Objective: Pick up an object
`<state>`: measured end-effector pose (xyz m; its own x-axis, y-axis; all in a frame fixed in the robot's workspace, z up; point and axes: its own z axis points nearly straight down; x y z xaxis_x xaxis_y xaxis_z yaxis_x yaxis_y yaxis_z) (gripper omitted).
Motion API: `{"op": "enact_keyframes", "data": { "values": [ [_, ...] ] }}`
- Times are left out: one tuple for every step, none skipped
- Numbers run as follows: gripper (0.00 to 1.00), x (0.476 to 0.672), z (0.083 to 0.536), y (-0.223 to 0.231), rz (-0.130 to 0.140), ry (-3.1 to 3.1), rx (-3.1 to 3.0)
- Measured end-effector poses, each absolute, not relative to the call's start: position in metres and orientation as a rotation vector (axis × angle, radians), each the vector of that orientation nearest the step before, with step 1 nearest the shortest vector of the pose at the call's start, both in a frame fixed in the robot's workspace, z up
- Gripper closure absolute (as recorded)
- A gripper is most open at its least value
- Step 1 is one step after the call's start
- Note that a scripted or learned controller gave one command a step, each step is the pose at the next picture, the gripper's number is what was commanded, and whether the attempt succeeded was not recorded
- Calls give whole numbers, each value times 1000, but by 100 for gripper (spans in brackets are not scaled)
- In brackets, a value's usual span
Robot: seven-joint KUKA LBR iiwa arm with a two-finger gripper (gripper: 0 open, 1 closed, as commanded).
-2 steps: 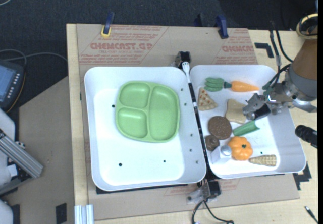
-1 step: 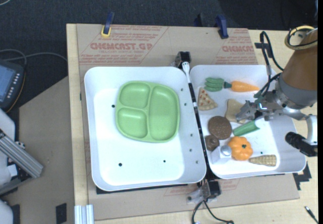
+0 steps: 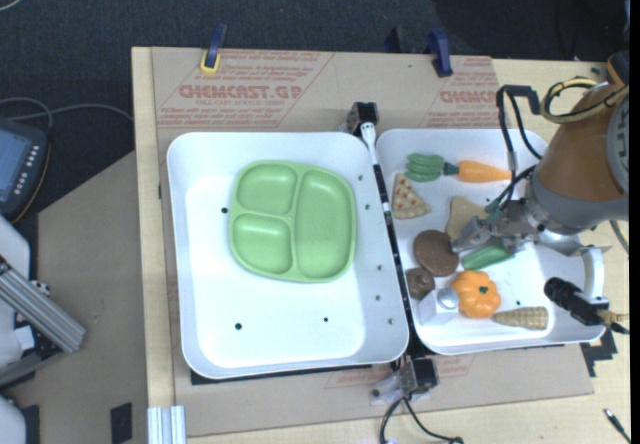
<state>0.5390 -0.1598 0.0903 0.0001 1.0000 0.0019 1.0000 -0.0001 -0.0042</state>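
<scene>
Left bin point(image 3: 200, 262): carrying one green divided plate point(image 3: 293, 220), three compartments, lying flat near the bin's middle. Not what I am working on.

Divider between bins: a dark rail running top to bottom; I am treating it as a boundary to stay clear of.

Right bin point(image 3: 440, 337): holding the toy food. Near its left wall, a pizza slice point(image 3: 406, 198) is lying flat; below it a brown round piece point(image 3: 435, 251) is sitting beside a smaller brown one point(image 3: 420, 282). At the top, a carrot point(image 3: 470, 170) with a green top is lying crosswise. Lower down, an orange pumpkin point(image 3: 476, 293) is standing, and an ice-cream cone point(image 3: 522, 318) is lying on its side just beside it.

Claw point(image 3: 487, 237): I am hanging low over the bin's middle, above a green piece point(image 3: 490, 256) that is lying between the brown round and the pumpkin. Whether my claw is wide or narrow I cannot tell; nothing is visibly held.

Handling note: I am judging the green piece the nearest candidate. The crowding is the risk, with neighbours close on both sides. I am favouring a straight descent, a closure across its narrow width, and a vertical lift before any sideways travel.
</scene>
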Motion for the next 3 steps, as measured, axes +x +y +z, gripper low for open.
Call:
{"op": "enact_keyframes", "data": {
  "values": [
    [100,540,104,-161,-1,-2222,-2224],
    [100,542,146,-161,-3,-2225,-2225],
    [100,533,199,-163,-5,-2226,-2227]
  ]
}}
